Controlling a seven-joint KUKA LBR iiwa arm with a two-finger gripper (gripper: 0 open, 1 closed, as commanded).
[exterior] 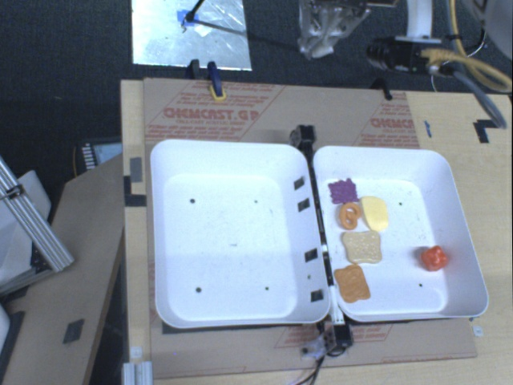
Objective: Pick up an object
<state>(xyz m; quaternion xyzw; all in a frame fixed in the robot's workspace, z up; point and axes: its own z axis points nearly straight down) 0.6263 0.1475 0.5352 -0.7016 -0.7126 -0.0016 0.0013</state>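
Camera view: the gripper (323,40) is hanging at the upper middle of the frame, above the bench's far edge and well apart from both bins; jaw opening cannot be told, nothing visible in its grasp. In the right bin (457,215), a purple piece (343,190), orange ring (349,215), yellow piece (374,212), toast slice (362,247) and brown cracker (352,283) are clustering near its left wall; a red piece (434,257) is lying apart, lower right. The left bin (160,239) is sitting beside it.

Red lettering reading "CHEMCAST GP" is showing upside down on the brown board (240,107) lying under the two white bins (232,159).
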